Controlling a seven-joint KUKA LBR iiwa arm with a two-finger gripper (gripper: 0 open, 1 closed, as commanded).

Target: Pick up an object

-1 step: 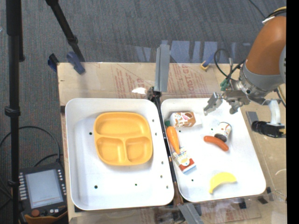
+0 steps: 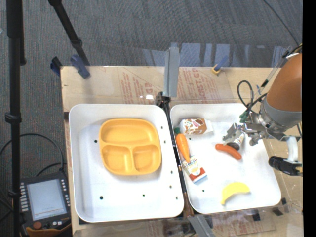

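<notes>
My gripper hangs over the right bin, near its upper right part, on the grey arm with the orange band. Directly below and touching its tip in the view lies a red sausage, slanting down to the right. An orange carrot lies along the bin's left wall. Above the carrot, a brown and white carton rests on its side. A small red, white and blue box sits just below the carrot. A yellow banana lies near the front edge.
The left bin holds a yellow divided plate. A grey upright post stands behind the seam between the bins. Black cables loop beside the arm. A black tripod and a pendant screen stand at the left.
</notes>
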